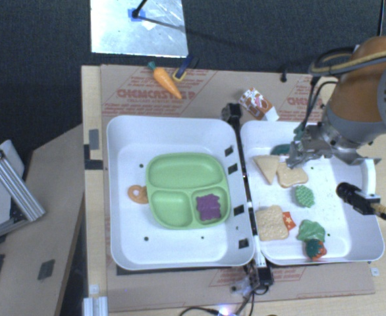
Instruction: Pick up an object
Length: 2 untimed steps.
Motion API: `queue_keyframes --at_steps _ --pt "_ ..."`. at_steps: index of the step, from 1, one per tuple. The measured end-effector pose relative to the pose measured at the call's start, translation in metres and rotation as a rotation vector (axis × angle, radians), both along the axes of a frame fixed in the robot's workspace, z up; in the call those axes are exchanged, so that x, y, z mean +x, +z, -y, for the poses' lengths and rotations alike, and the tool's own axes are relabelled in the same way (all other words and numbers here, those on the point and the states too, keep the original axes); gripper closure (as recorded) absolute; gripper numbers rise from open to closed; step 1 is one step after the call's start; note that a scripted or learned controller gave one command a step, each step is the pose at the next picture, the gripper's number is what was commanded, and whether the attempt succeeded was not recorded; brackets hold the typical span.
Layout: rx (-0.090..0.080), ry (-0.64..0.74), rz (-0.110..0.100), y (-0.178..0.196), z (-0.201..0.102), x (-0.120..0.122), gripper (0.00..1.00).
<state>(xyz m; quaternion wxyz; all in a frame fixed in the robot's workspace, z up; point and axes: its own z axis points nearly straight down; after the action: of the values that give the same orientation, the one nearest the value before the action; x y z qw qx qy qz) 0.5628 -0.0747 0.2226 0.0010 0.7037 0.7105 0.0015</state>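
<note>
One gripper (300, 151) hangs low in the right bin (371, 242), a tan cracker (290, 176) just below it toward the near edge; its grip, I honestly cannot tell.

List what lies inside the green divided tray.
The green divided tray holds one purple piece in its lower right compartment. Its other two compartments show bare green. Whatever sits beneath the purple piece is covered.
</note>
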Motion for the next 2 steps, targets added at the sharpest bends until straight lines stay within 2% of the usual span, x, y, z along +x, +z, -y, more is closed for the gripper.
queue_keyframes --at_steps 2 --pt "0.001 0.000 0.001 0.015 -0.089 0.043 1.00"
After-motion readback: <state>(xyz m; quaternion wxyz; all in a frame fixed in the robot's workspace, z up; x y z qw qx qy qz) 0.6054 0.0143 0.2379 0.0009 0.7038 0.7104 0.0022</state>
